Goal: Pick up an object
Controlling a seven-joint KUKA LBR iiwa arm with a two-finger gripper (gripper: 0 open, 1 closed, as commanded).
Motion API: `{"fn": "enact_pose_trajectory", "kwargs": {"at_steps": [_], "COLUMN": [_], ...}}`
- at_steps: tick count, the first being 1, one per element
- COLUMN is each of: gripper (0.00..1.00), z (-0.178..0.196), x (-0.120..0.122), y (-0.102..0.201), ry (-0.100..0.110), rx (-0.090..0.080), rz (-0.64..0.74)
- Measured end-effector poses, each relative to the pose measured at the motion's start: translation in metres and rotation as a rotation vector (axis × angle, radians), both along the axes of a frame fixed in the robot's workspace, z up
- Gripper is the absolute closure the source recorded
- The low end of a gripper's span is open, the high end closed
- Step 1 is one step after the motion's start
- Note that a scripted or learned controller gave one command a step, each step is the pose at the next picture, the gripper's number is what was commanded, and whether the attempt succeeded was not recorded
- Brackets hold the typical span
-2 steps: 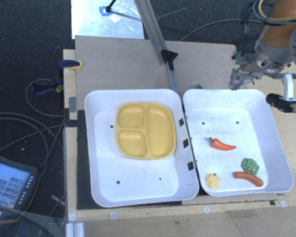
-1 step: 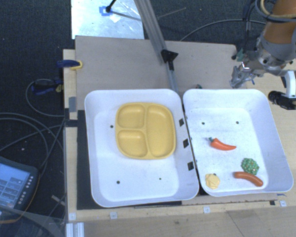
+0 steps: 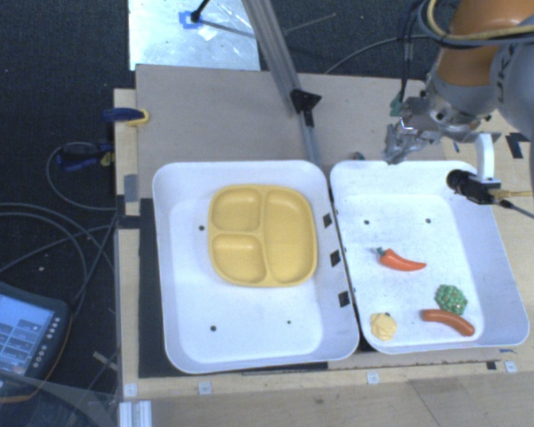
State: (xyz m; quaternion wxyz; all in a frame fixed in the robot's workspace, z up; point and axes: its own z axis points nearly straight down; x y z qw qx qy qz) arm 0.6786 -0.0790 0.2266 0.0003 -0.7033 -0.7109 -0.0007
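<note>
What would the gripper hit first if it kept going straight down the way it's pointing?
Probably the back rim of the right bin: the gripper points down just above it. Depth is unclear from this slant.

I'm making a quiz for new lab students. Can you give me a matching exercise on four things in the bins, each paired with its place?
Things:
1. yellow tray
2. chili
3. broccoli
4. sausage

Places:
A. right bin, near its middle
B. right bin, nearest its front right corner
C. left bin
D. right bin, just behind the sausage

Pairs: 1-C, 2-A, 3-D, 4-B
</note>
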Motion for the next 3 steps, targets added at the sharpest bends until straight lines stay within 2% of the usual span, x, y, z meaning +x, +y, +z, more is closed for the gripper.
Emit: {"fn": "enact_pose_trajectory", "kwargs": {"at_steps": [1,2,3], "gripper": [1.00,1.00,1.00], "z": [0.006,0.006,0.000], "x": [-0.010,-0.009,-0.012], "y": [0.048,0.113,0.160], "ry": [-0.001,-0.002,0.000], "rx": [0.000,0.002,0.001], "rz": [0.000,0.001,0.000]}}
